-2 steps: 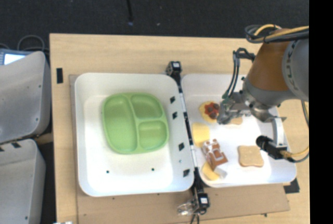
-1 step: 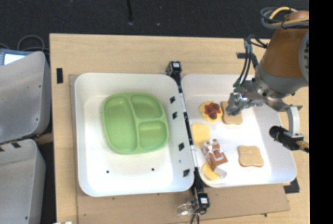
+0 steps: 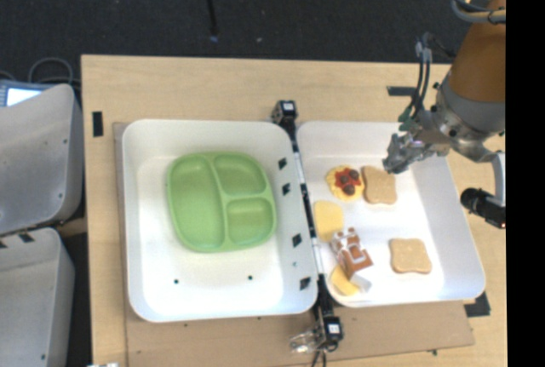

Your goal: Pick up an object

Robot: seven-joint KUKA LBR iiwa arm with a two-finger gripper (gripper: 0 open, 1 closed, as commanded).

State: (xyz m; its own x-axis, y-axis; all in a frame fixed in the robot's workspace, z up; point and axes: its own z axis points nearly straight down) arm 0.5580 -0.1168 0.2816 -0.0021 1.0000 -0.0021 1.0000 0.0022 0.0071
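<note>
The gripper [image 3: 398,154] hovers just above the bread slice [image 3: 380,186].

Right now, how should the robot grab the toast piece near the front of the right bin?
Come straight down on the toast slice and pinch its two opposite crust edges. It lies flat in the right bin, apart from the other food, so its sides are free.

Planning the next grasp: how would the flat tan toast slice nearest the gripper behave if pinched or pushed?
The tan toast slice lies flat in the right white bin, so it would probably slide, not roll. It looks thin, so fingers may struggle to get under its edges. It seems light for its size. The gripper sits just beside it.
</note>
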